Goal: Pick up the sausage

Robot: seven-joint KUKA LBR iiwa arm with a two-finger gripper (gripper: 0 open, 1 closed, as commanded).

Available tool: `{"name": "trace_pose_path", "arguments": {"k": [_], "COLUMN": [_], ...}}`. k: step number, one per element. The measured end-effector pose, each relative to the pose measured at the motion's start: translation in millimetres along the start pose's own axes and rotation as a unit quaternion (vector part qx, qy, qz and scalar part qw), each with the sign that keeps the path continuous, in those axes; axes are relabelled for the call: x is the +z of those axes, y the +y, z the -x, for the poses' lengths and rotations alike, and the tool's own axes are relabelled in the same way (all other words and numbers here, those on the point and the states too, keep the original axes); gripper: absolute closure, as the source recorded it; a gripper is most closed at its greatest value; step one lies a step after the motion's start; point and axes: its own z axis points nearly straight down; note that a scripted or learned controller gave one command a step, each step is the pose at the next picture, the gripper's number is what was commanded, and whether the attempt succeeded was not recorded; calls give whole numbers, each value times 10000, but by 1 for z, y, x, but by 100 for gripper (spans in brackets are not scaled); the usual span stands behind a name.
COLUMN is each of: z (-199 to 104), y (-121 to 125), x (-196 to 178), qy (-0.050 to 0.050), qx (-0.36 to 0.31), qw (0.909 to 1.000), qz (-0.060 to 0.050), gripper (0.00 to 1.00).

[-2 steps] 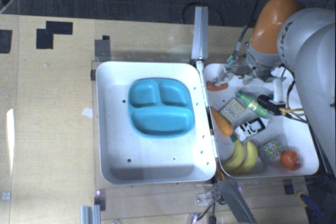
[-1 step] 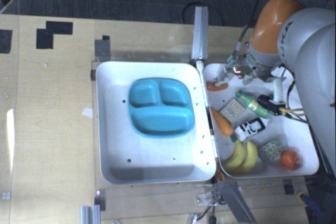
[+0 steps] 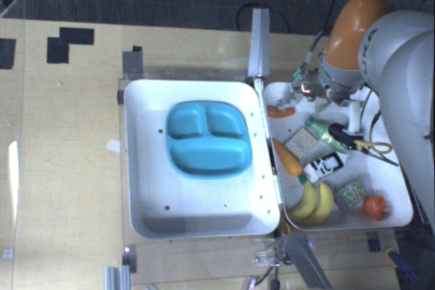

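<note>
I have the gripper point(image 3: 305, 84) over the far end of the right bin point(image 3: 405, 208). It sits just beside the sausage point(image 3: 281, 110), slightly further into the bin and toward the back wall. From this slanted overhead view I cannot tell whether the tool is open or closed, and I see nothing held in it.

The sausage is a small reddish-brown piece in the far corner of the right bin, close to the wall that divides it from the left bin point(image 3: 136, 166). That corner is my main worry. A straight descent from here could land off the sausage and close on air. It could also push the sausage against the wall, where it may roll or wedge.

The piece is small and partly shaded, so I am only fairly sure of which way it lies. If the closing direction runs along its length, I expect it to slip out.

The second risk is mistaking the target. An orange carrot point(image 3: 287, 158) of similar shape lies nearer the camera along the same wall, and it could be taken by mistake.

The green bottle point(image 3: 325, 133) and the patterned packet point(image 3: 301, 142) lie near the wrist's path. A sideways correction could knock them toward the sausage.

The blue plate point(image 3: 207, 138) in the left bin is well apart and not at risk.
</note>
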Motion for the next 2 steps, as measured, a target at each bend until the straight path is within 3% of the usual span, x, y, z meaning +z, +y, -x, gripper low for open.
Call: {"name": "trace_pose_path", "arguments": {"k": [1,2], "z": [-3,-3], "y": [-1,0], "x": [1,1], "qy": [-11,-25], "qx": [437,347], "qw": [9990,9994], "qz": [-6,1], "gripper": [0,0]}}
